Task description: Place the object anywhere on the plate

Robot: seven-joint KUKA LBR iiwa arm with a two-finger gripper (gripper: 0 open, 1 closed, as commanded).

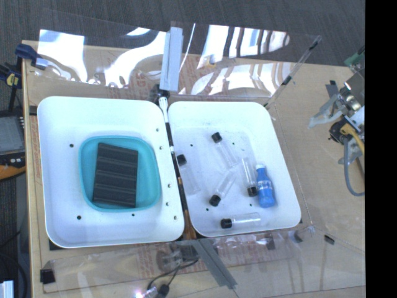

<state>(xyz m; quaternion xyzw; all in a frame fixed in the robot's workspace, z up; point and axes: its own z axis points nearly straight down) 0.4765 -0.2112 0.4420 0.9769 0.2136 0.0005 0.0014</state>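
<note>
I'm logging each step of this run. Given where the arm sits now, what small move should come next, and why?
Probably swing the end effector left over the right bin. It sits outside the bins at the right edge, while the clear vials and blue bottle lie in that bin. The teal plate, in the left bin, bears a dark ribbed block.

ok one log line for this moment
plate: left bin, dark block on it | vials, blue bottle: right bin

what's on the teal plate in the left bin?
A dark ribbed block lies flat on the teal plate, covering most of its middle. The plate surface beneath the block is hidden.
</note>
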